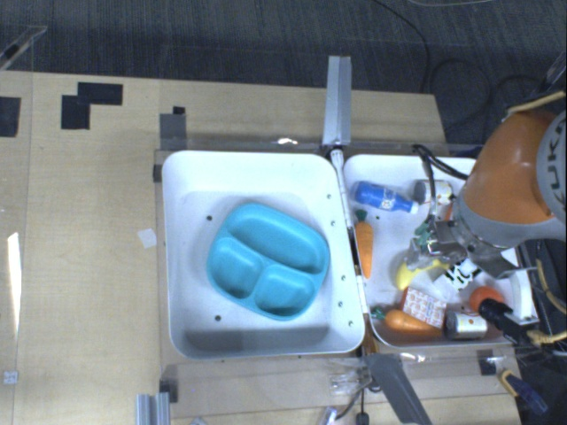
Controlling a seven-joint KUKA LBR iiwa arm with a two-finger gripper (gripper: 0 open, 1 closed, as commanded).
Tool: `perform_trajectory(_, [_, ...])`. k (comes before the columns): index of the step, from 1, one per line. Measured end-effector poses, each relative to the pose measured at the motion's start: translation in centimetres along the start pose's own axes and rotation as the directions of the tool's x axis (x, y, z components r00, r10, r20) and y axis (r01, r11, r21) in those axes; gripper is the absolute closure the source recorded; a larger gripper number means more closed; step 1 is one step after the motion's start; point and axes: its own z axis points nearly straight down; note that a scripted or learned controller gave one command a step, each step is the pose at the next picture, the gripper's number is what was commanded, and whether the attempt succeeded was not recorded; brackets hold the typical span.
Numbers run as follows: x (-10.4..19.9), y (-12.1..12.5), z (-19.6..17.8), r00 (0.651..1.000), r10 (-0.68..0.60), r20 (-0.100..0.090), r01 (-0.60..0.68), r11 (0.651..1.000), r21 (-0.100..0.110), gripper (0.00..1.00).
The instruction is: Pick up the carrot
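Note:
The carrot (363,248) is a slim orange piece with a green tip. It lies lengthwise against the left wall of the right bin (390,171). My gripper (432,244) hangs over the middle of that bin, to the right of the carrot and apart from it. It sits just above a yellow item (406,274). The arm's orange band (509,180) and grey wrist cover the bin's right side.
A blue bottle (383,197) lies at the back of the right bin. Along its front lie a fatter orange vegetable (409,323), a red-patterned box (424,306), a silver can (467,326) and an orange-red ball (485,298). The left bin (186,237) holds a blue divided plate (266,259).

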Motion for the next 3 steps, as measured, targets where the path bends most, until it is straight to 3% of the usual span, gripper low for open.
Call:
perform_trajectory(1, [-5.7,-1.4,-3.7,0.998,-0.061,0.003,0.061,0.998,-0.005,1.0])
perform_trajectory(2, [-3.3,-1.1,-3.7,0.994,0.106,0.002,-0.106,0.994,-0.005,1.0])
perform_trajectory(3, [0.2,-0.7,-4.4,0.989,0.147,0.001,-0.147,0.989,-0.003,1.0])
